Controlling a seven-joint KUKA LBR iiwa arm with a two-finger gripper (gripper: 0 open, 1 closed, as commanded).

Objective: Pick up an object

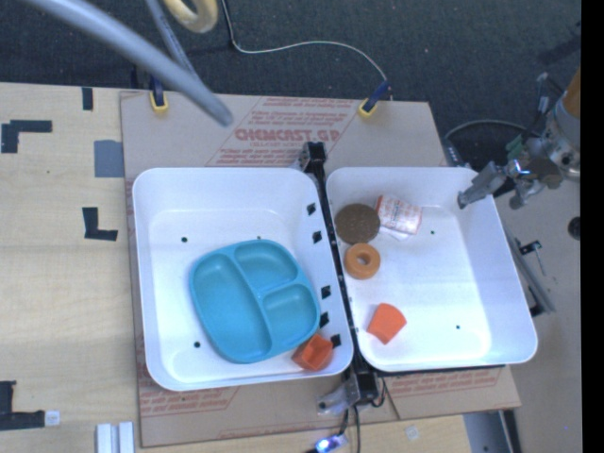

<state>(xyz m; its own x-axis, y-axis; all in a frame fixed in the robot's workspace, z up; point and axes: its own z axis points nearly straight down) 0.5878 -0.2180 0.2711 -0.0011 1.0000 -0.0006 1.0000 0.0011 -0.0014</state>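
Overhead, camera view:
Gripper: we see the grey two-finger gripper (486,185) poised over the upper right rim of the right shallow white bin (472,352), gripping nothing; how far apart its tips stand we cannot tell.
Right bin contents: a flat brown disc (358,222) touches a crumpled white-and-red wrapper (400,215); just below sits an orange ring (362,260), and apart from them an orange-red cup (385,322). We judge these the nearest candidates, lying loose and reachable.
Left shallow white bin (160,253): a blue divided plastic tray (253,298) lies flat; a small orange block (314,352) rests against the divider corner, awkward to grasp there.
Counter (57,253): carries both bins side by side.
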